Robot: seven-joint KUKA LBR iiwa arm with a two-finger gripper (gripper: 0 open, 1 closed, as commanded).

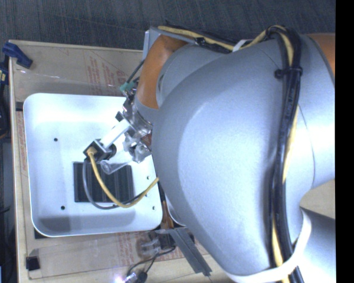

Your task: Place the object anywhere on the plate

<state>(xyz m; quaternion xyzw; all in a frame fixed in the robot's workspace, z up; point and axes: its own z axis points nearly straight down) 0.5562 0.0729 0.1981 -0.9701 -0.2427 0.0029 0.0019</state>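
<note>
A dark carpeted floor lay behind the pale worktop (76, 58), on which a shallow white bin (41, 134) sat at the left of the camera view. The grey arm (236, 152) bulked across the right half and covered whatever lay there. Its gripper (115, 158) reached down and leftward into the bin, with a yellow cable (115, 202) looping beneath it. Just under the gripper lay a dark ribbed rectangle (103, 181) on the bin floor, its long side running left to right; whether it was the plate or the object could not be told. I could not tell how the fingers stood, nor whether anything was held. The rectangle lay directly below and slightly left of the gripper, so a short descent looked likely to decide the coming move.
</note>
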